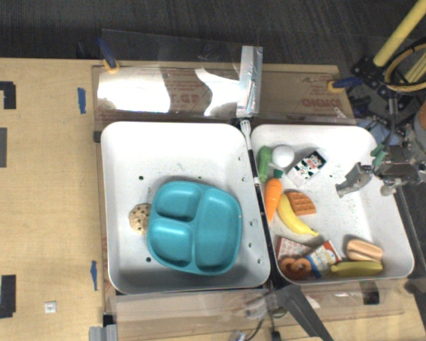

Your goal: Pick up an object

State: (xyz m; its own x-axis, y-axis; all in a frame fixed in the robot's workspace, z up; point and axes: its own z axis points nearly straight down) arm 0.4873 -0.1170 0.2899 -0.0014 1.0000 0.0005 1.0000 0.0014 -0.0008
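Plate (195,226) in L bin (121,148), cookie (139,217) at its left, banana (295,219) in R bin (355,137)

Faint print on the brown cardboard (319,94) is too blurred to read.

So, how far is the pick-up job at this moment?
Nothing looks picked yet. The end effector hangs over the right bin near its right side, nothing visible between its fingers. The banana, carrot and hot dog lie in the bin. Descending, grasping and lifting remain.
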